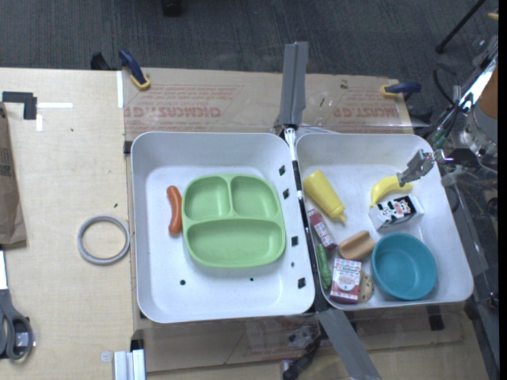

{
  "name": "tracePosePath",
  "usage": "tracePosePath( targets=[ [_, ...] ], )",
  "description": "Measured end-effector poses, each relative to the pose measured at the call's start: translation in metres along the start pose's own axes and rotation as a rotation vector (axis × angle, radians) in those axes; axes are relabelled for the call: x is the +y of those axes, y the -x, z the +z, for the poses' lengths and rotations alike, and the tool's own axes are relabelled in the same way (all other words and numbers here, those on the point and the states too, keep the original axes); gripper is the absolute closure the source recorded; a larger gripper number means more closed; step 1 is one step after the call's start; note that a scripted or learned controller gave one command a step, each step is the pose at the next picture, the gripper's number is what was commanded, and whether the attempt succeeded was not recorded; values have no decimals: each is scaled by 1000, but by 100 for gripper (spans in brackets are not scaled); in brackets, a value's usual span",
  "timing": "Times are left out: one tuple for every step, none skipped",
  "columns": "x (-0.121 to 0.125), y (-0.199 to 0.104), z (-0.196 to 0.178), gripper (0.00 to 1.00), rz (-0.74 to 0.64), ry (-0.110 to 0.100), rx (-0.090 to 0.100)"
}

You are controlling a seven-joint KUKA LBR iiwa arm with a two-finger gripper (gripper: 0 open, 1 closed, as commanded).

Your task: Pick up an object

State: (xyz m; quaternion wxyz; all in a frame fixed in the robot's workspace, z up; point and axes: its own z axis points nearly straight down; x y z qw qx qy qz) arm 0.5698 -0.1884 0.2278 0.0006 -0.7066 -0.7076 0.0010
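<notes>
You see the metal two-finger gripper point(414, 168) at the far right of the right white bin point(360, 142), just above the upper end of a yellow toy banana point(386, 189); you cannot tell whether it is parted or closed. Near the banana lie a small black-and-white box point(394, 210), a teal bowl point(404, 266) and a yellow mustard bottle point(324, 194). The left white bin point(150, 236) holds a green divided plate point(234, 219) and an orange toy sausage point(174, 210).

Yellow banana point(386, 189), curved, lying in right bin's far part, just above small black-and-white box point(395, 210); yellow bottle point(325, 194) lying tilted to its left.
</notes>
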Motion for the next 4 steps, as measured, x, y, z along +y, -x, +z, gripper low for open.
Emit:
tracePosePath(
  targets=[
    [12,-63,109,0,-105,15,-2],
    [74,-92,104,0,-88,2,-1],
    [24,-76,133,0,-155,8,-9],
    [-61,-46,135,0,-206,8,-1]
  ],
)
